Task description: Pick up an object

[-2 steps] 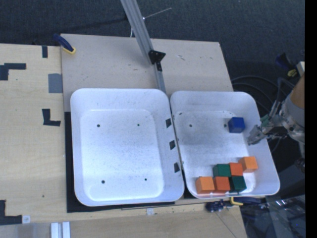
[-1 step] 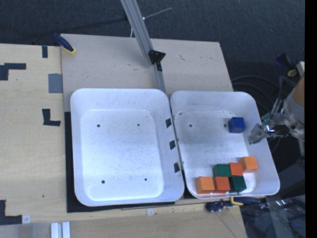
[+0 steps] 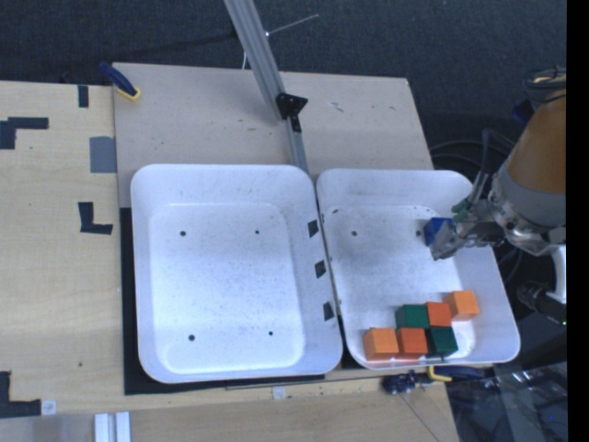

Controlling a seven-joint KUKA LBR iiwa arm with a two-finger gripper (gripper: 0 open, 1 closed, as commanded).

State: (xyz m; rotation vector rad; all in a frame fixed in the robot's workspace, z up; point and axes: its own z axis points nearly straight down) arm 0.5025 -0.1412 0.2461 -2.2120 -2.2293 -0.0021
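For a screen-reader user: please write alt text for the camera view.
The gripper hovers over the right bin, above a cluster of orange and green blocks at its near edge. The left bin sits beside it.

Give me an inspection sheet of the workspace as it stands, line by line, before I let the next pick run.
Surface: wooden bench bearing two shallow white bins side by side.
Job's things: orange and green blocks clustered in the right bin at its near edge, touching one another.
Left bin: faint speckles and four dark dots on its floor.
Clutter: blue-and-yellow tool at the bench's far left corner; dark tape marks on the bench's left part.
Gripper: over the right bin's right side, apart from the blocks; jaws too blurred to judge.
Cables: dark cables right of the bench.
Surroundings: grey slanted pole, dark floor.
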